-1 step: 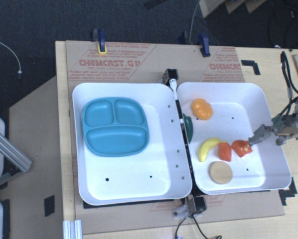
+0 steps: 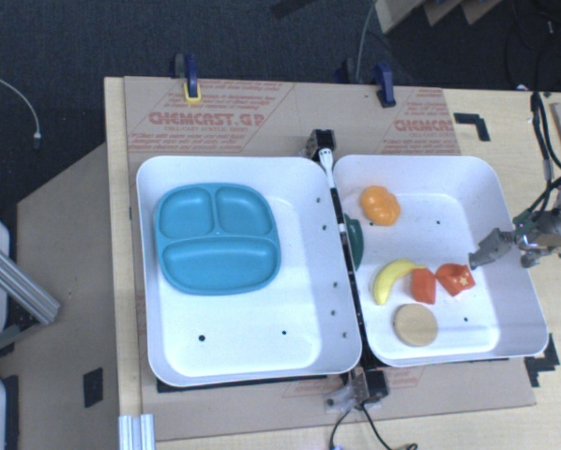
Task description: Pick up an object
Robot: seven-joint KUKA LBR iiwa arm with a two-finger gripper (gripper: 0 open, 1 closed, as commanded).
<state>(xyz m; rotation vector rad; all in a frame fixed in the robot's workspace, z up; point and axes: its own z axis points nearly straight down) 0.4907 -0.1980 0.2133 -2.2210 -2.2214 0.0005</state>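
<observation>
Over the right bin's far-right edge: my gripper (image 2: 480, 254) reaches in from the right, its tip just right of the red piece, nothing visibly between my fingers.
Jaws: too small and blurred at the tip to read; I cannot tell whether they stand apart or together.
Cut off: my arm runs out of the frame at the right, so I see little beyond the wrist hardware and some cables.
Hard to make out: a dark green thing (image 2: 355, 240) sits at the divider between the two bins, half hidden by the rims; its shape is unclear.
Red piece (image 2: 457, 278): small, chunky, irregular, with a pale spot on top; it lies in the right bin (image 2: 487, 187), just beside my tip.
Orange-red piece (image 2: 423, 286): a short block standing just left of the red piece, near touching the banana.
Banana (image 2: 390, 278): yellow, curved, its long axis slanting from lower left to upper right, the lower end pointing toward the bin's near side.
Orange fruit (image 2: 380, 205): rounded, slightly lumpy, toward the far side of the right bin, well apart from my tip.
Tan disc (image 2: 416, 325): flat and round, near the front of the right bin, just below the orange-red piece.
Left bin (image 2: 168, 336): holds a blue divided plate (image 2: 219, 238), three compartments, lying flat.
</observation>
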